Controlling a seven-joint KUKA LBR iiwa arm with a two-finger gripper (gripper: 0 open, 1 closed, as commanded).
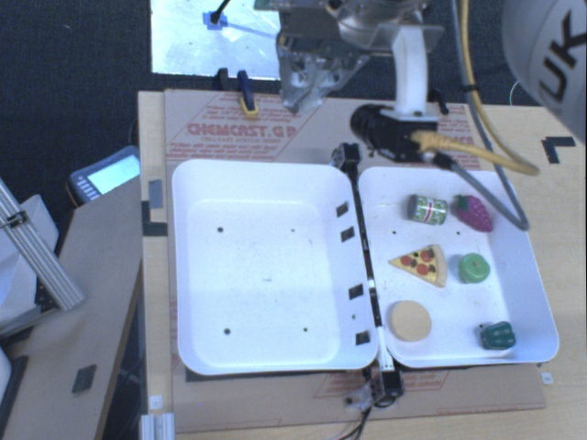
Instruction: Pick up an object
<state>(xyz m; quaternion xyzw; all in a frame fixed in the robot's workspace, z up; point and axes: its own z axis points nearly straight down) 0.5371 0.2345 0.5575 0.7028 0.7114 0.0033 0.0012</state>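
The right bin [456, 312] holds several small things. A green can [427, 210] lies on its side at the back, beside a magenta berry [474, 213]. In the middle are a pizza slice [422, 264] and a round green piece [473, 267]. A tan disc [410, 321] and a green pepper [496, 335] sit near the front. My gripper [305, 85] hangs high behind the back edge of the left bin [266, 264], well away from all of them, and I see nothing in it.
Both bins rest on a cardboard sheet [229, 128] with a blue and yellow clamp [246, 94] at its back edge. A grey device [105, 178] and an aluminium bar [37, 255] lie off to the left.
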